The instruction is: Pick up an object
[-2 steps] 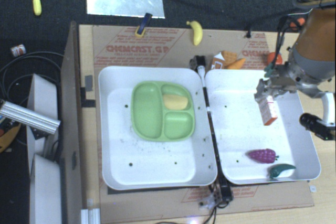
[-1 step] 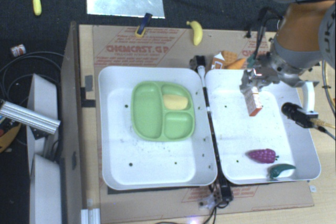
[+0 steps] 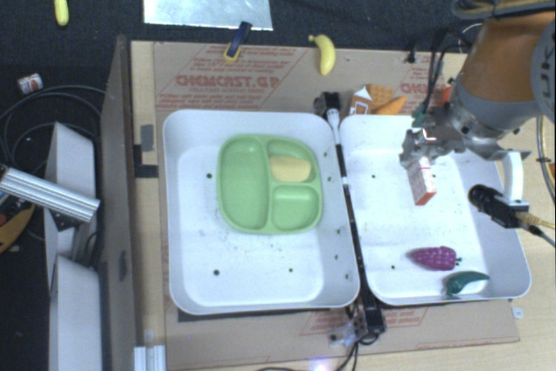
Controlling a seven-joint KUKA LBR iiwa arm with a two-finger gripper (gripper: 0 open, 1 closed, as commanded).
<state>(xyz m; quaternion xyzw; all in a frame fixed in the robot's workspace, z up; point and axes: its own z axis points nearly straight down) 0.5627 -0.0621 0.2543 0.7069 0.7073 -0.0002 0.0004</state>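
My gripper (image 3: 420, 159) is over the back half of the right bin (image 3: 382, 287), on the grey arm with the orange band that reaches in from the right. A small white and red carton (image 3: 424, 185) hangs tilted from its fingers, its top end pinched between them, so the gripper is shut on it. Nearer the front of the same bin lie a purple bunch of grapes (image 3: 433, 257) and a teal-green object (image 3: 465, 281).
The left bin (image 3: 195, 274) holds a green divided plate (image 3: 261, 204) with a yellow item (image 3: 291, 168) in one section. A black cable fitting (image 3: 495, 206) overhangs the right bin's right edge. A banana (image 3: 324, 54) and orange pieces (image 3: 382, 102) lie behind the bins.
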